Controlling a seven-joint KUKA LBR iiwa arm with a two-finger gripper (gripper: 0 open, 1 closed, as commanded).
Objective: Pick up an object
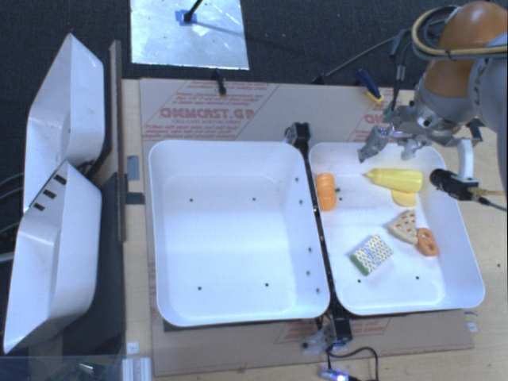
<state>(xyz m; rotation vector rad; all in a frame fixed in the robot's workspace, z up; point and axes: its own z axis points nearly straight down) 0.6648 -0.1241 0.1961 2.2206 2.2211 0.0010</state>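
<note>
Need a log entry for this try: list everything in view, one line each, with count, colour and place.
bins: 2, white, side by side on the bench
orange piece: 1, orange, right bin, by the divider
yellow bottle: 1, yellow, right bin, far side, lying flat
wedge: 1, tan, right bin
small ring: 1, orange, beside the wedge
patterned block: 1, green and white, right bin, near side
metal sheet: 1, silver, beyond the bench
arm: 1, grey and orange, from the right
hand: 1, grey, over the right bin's far edge

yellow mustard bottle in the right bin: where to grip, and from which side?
Probably grip the yellow bottle across its wide body, not the tapered nozzle pointing left. It lies on its side, long axis left-right, so come straight down with the fingers spanning its short width. The gripper hovers just above it; a yellow piece crowds its near side.
</note>
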